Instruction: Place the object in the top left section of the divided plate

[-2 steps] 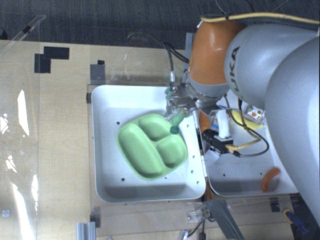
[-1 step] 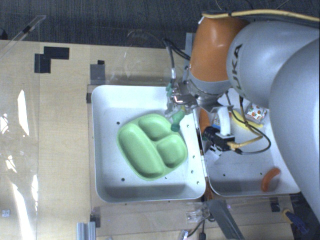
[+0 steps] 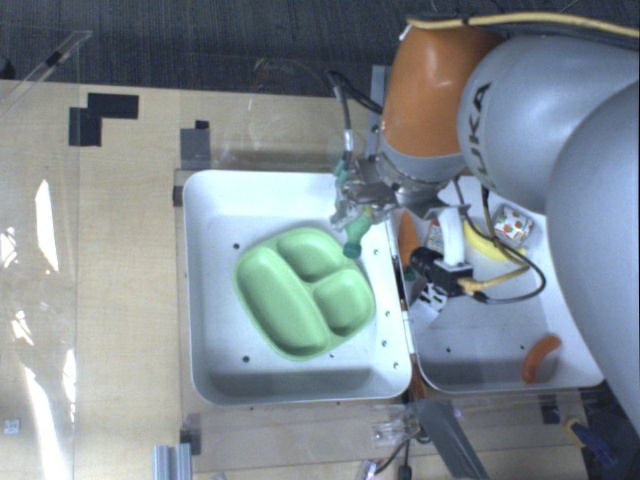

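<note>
my jaws (image 3: 352, 230) pinch a small teal object (image 3: 353, 248) just off the plate's (image 3: 300, 298) one o'clock rim. nothing dropped yet: plate sections look bare. left to do: ease toward eleven o'clock, release there.

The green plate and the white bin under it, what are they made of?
The plate looks like moulded plastic: one even pale green, rounded dividers, soft sheen. The bin is probably plastic or enamelled metal: smooth glossy white, rounded corners. The view can't settle which.
</note>
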`<state>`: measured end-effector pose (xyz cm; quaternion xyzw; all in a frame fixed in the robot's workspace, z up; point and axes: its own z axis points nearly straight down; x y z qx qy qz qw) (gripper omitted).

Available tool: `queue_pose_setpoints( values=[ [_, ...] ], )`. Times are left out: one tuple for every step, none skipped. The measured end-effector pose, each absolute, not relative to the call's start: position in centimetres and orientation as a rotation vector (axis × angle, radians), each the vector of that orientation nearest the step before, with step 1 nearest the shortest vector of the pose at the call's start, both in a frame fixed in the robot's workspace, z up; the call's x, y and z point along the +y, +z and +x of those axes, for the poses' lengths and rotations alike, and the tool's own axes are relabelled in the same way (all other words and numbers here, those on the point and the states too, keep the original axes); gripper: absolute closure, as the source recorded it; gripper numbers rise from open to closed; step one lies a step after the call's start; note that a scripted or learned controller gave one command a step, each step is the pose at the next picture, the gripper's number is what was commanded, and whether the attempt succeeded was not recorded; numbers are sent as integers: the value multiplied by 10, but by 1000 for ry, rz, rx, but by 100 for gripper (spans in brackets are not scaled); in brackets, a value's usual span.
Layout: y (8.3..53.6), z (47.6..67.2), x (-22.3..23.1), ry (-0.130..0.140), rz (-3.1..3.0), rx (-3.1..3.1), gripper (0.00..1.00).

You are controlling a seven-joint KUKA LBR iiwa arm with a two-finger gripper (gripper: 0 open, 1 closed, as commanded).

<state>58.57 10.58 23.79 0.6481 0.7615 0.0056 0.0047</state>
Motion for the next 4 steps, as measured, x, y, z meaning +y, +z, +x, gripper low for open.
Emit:
queue_pose_setpoints(
  values=[
    [231,571,102,4,2073,2359,100],
    [241,572,103,10,2066,2362,100],
    [252,574,103,16,2059,2364,100],
    [247,603,115,3,2477,1929,100]
  ],
)
